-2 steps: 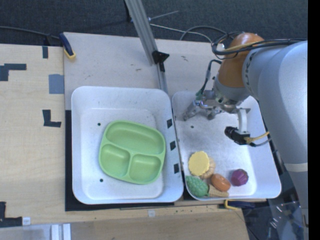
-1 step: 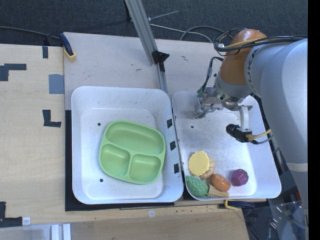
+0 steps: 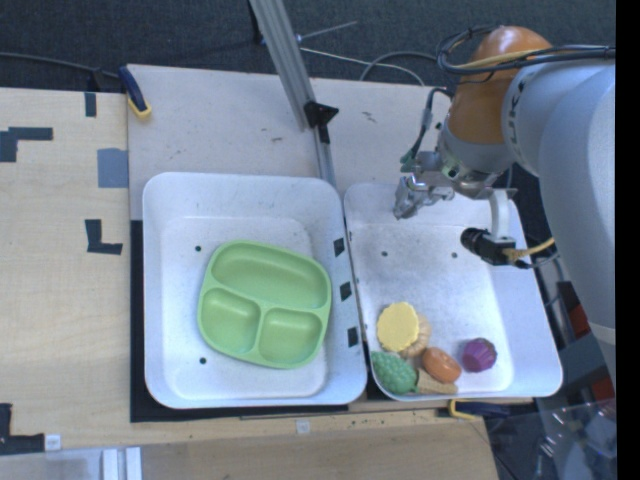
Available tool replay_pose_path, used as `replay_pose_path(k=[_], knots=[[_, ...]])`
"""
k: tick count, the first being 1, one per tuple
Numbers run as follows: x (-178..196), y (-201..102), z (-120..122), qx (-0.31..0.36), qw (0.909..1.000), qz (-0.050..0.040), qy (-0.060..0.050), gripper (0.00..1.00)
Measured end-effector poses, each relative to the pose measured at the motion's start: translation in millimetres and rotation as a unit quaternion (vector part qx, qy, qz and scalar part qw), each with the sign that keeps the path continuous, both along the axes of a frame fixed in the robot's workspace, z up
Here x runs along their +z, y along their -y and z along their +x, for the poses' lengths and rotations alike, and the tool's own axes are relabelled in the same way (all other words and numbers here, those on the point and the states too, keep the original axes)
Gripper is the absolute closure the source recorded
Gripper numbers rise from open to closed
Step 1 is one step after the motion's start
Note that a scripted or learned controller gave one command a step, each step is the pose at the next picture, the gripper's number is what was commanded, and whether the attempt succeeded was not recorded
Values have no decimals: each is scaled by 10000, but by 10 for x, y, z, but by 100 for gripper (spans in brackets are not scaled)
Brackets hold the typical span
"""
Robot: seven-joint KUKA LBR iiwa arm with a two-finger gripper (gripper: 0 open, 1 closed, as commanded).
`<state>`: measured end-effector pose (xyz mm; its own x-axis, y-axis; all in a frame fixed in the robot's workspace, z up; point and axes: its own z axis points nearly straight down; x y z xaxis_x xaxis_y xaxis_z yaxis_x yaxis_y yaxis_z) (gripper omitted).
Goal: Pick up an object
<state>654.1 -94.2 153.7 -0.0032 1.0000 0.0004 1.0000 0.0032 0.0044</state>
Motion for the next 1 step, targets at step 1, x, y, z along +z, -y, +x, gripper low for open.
replay_pose_path(k=[1], knots=[[582, -97, 39, -3, 10000, 0, -1, 100]])
